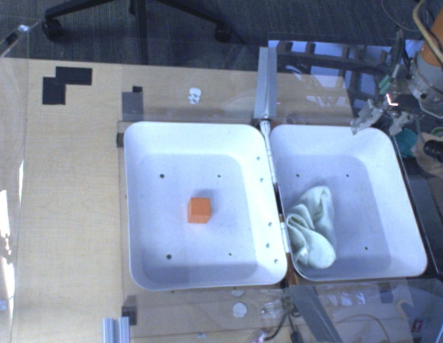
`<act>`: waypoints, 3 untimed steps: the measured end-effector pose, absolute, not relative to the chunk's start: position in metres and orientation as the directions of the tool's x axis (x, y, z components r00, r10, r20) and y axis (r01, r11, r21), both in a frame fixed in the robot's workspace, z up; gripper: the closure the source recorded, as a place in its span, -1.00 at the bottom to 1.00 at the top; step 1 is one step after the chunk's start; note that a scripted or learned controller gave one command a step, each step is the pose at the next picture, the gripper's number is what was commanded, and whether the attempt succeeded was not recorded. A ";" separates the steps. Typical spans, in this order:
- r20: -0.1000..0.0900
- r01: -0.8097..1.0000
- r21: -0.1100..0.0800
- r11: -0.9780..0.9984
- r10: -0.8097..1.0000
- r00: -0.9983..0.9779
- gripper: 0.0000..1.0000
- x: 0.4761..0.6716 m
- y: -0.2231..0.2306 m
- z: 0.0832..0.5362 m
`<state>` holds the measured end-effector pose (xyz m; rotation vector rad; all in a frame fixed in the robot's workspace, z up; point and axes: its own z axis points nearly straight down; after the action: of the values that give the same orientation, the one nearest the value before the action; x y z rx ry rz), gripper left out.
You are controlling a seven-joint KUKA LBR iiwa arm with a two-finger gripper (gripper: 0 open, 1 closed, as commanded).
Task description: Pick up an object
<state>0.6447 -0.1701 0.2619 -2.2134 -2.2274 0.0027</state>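
A small orange cube (199, 210) sits on the floor of the left bin (146, 263), a little left of its middle. In the right bin (393, 263) a crumpled pale green cloth (312, 226) lies against the near left side. My gripper (382, 116) hangs above the far right corner of the right bin, well away from both the cloth and the cube. Nothing is seen in its grasp.
A raised divider (273, 191) runs where the two bins meet. A metal frame and cables (336, 66) stand behind the right bin. The wooden bench top (64, 191) stretches to the left, with black markers (64, 83) at its far side.
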 end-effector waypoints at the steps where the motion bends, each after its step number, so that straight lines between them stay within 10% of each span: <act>1: 0.001 0.999 -0.003 0.052 0.999 -0.052 -1.00 0.668 -0.162 0.107; 2: 0.000 0.977 -0.001 -0.214 0.977 0.214 -1.00 0.669 -0.110 0.131; 3: -0.002 0.978 -0.002 -0.207 0.978 0.207 1.00 0.670 -0.108 0.139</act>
<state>0.6698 -0.1083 0.1392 -2.4398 -1.9780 0.0047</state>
